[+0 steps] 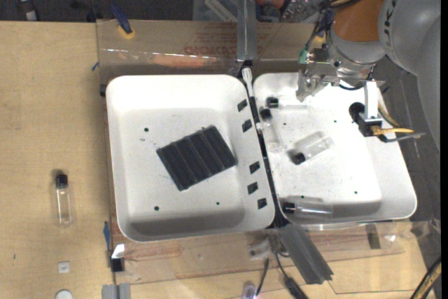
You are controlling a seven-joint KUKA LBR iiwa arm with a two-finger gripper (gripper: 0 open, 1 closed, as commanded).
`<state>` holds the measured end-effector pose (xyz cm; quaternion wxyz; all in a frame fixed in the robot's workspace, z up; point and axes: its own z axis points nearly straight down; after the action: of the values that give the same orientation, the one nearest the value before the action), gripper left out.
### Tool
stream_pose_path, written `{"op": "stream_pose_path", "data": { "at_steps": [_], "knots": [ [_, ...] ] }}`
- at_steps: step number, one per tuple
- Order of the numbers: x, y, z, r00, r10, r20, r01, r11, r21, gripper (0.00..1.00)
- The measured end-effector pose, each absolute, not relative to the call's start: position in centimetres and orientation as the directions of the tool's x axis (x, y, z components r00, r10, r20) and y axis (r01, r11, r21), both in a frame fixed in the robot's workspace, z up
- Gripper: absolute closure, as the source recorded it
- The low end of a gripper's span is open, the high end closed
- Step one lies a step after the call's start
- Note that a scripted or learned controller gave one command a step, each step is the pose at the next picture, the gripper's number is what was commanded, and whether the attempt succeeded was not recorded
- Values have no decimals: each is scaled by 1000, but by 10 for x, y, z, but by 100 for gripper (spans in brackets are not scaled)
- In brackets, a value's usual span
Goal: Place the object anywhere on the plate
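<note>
I'm seeing my gripper (308,89) hovering over the right bin's (392,178) far edge, grip state unclear, while the clear vial (310,148) is lying mid-bin and the dark plate (196,157) is sitting in the left bin (133,108).

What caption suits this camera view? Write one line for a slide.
Grey arm's pincer hovers over the right white bin holding clear plastic vials; ribbed black rectangular plate waits in the left bin.
</note>
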<state>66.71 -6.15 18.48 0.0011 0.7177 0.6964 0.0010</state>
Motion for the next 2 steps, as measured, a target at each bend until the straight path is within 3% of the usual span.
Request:
{"op": "stream_pose_path", "data": {
  "at_steps": [1,2],
  "knots": [
    [667,-69,186,-717,697,0,697,717,2,100],
    [668,-72,197,-714,700,-4,700,714,8,100]
  ]
}}
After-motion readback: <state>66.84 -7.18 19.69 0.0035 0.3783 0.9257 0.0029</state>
